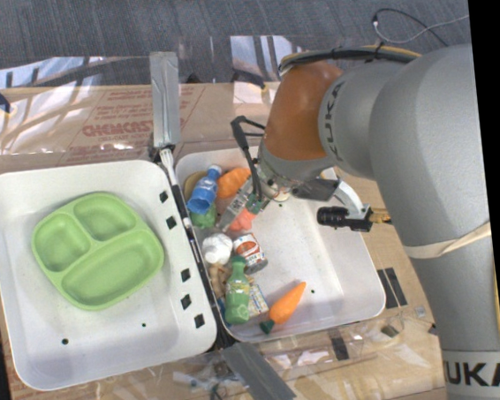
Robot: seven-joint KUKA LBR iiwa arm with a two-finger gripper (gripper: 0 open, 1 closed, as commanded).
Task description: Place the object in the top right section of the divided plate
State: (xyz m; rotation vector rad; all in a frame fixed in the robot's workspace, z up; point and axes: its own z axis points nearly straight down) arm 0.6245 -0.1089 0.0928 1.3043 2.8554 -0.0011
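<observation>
A green divided plate [98,250] lies in the left bin [35,350], its three sections bare. The gripper [244,211] hangs low in the right bin [347,273], over the cluster of objects at that bin's upper left. Its fingers reach down among a salmon-coloured piece [241,220] and an orange toy [231,183]. The wrist hides the fingertips, so whether anything is gripped cannot be made out. A blue bottle [203,194] lies just left of the gripper.
More items line the right bin's left side: a white ball [217,246], a small can [249,252], a green bottle [237,297] and an orange carrot [285,305]. The large grey arm covers the right bin's far right side. A divider wall [186,246] separates the bins.
</observation>
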